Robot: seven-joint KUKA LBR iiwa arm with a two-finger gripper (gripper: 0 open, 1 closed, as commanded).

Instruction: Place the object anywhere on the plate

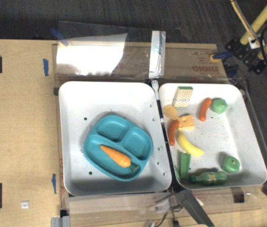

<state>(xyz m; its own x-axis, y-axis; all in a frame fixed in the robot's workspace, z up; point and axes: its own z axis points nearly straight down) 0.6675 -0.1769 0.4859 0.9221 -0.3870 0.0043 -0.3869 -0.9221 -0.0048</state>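
Carrot (115, 156) lies in the big compartment of the teal plate (138, 141), left bin (72, 126). Right bin (247, 126) holds toy food, its near-edge items partly hidden by the rim.

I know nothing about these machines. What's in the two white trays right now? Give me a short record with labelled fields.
left bin: white bin holding a teal plate with compartments
on the plate: a toy carrot, lying in the large front compartment
right bin: white bin holding loose toy foods
right bin items: banana, two green apples, an orange-red sausage shape, a green bottle, a small box
task state: carrot already rests on the plate
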